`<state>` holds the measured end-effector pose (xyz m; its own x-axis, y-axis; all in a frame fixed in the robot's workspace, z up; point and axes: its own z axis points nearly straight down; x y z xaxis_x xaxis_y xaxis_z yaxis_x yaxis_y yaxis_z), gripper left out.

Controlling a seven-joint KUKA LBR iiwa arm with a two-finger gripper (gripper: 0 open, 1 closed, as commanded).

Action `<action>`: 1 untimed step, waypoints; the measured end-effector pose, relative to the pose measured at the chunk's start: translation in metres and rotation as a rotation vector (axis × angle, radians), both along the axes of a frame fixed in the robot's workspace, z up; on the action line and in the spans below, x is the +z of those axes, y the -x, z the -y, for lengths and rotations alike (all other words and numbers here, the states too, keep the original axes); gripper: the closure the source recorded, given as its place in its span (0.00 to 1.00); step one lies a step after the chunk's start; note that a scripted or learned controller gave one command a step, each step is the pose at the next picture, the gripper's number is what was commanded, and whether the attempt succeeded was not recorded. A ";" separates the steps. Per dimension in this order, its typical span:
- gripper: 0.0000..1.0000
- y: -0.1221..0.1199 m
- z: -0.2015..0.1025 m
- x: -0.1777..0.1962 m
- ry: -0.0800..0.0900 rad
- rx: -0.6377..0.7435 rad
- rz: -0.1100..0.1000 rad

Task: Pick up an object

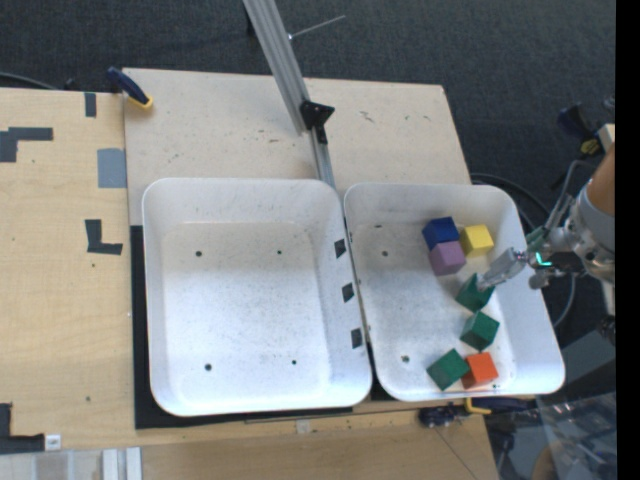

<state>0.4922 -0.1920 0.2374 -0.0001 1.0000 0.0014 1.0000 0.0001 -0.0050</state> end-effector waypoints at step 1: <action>0.00 -0.001 0.000 0.002 0.001 0.001 0.004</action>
